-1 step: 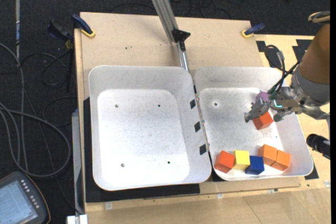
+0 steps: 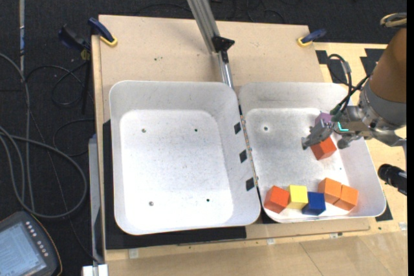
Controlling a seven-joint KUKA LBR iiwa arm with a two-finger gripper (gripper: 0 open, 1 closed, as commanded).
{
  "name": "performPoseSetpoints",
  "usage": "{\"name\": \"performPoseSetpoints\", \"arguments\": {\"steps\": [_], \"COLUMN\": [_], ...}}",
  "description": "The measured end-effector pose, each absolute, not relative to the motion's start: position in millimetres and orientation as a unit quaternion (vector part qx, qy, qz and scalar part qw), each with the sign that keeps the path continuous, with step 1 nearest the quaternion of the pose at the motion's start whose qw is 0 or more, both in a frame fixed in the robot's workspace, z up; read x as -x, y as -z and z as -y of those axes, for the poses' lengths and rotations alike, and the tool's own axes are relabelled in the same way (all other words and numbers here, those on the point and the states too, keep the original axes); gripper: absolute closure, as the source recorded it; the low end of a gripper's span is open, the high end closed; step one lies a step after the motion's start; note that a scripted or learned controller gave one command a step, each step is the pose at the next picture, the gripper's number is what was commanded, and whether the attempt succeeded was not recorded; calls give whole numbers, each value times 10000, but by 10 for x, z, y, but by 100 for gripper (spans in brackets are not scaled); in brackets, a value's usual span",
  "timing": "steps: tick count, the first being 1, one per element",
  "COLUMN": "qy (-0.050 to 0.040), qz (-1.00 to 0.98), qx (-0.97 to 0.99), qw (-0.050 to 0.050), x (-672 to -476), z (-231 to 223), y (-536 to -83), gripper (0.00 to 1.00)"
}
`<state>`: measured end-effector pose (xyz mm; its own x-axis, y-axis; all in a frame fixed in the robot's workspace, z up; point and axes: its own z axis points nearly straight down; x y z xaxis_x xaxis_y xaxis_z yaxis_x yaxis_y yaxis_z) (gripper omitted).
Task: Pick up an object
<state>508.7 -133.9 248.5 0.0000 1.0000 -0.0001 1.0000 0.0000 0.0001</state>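
My gripper (image 2: 318,138) hangs over the right bin (image 2: 278,106), near its right side, reaching in from the right. A red-orange block (image 2: 324,149) sits directly under the gripper tip and touches it in this view. I cannot tell whether the block rests on the bin floor or is off it. A small purple piece (image 2: 321,118) shows just behind the gripper. Along the bin's front wall lie an orange block (image 2: 278,198), a yellow block (image 2: 298,194), a blue block (image 2: 315,203) and two more orange blocks (image 2: 332,189) (image 2: 348,197).
The left bin (image 2: 129,100) adjoins the right one along a middle seam with black clips (image 2: 243,155). A slanted metal pole (image 2: 197,0) crosses the bench at the back. Clamps hold the bench's far corners.
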Motion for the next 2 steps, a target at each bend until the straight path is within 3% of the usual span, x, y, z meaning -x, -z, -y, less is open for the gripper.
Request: {"name": "performPoseSetpoints", "arguments": {"steps": [2], "qy": [15], "qz": [-7066], "qx": [-7076], "qw": [-24], "x": [-5057], "z": [1358], "y": [-1406], "gripper": [0]}}
